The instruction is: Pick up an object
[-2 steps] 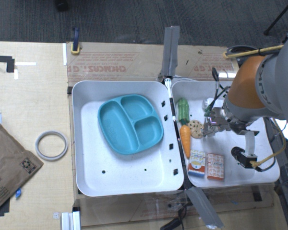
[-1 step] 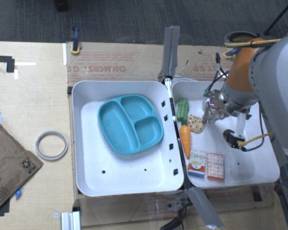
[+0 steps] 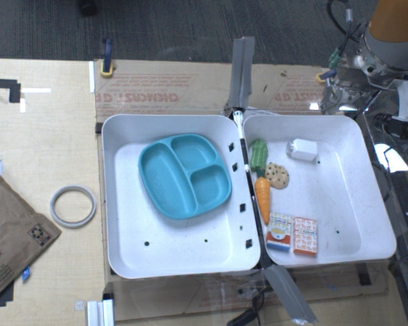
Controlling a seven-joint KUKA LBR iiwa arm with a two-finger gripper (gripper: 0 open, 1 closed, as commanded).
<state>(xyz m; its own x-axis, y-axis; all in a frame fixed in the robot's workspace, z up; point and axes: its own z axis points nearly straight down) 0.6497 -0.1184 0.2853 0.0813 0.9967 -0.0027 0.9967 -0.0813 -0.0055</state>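
The right bin (image 3: 367, 182) holds several small items: a green pickle (image 3: 258, 155), an orange carrot (image 3: 262, 199), a chocolate-chip cookie (image 3: 277, 175), a white block (image 3: 302, 149) and two small cartons (image 3: 279, 231) (image 3: 305, 235). In the left bin (image 3: 119, 209) lies a blue divided plate (image 3: 185, 175). My gripper (image 3: 338, 95) hangs above the right bin's far right corner, below the orange band of the arm (image 3: 394, 2). It is well away from every item, and nothing is seen in its grasp.
A grey divider flap (image 3: 242, 73) rises between the bins at the back. A roll of tape (image 3: 73, 205) and a brown cardboard sheet (image 3: 10, 240) lie on the bench to the left. Cables (image 3: 343, 19) run beside the arm.
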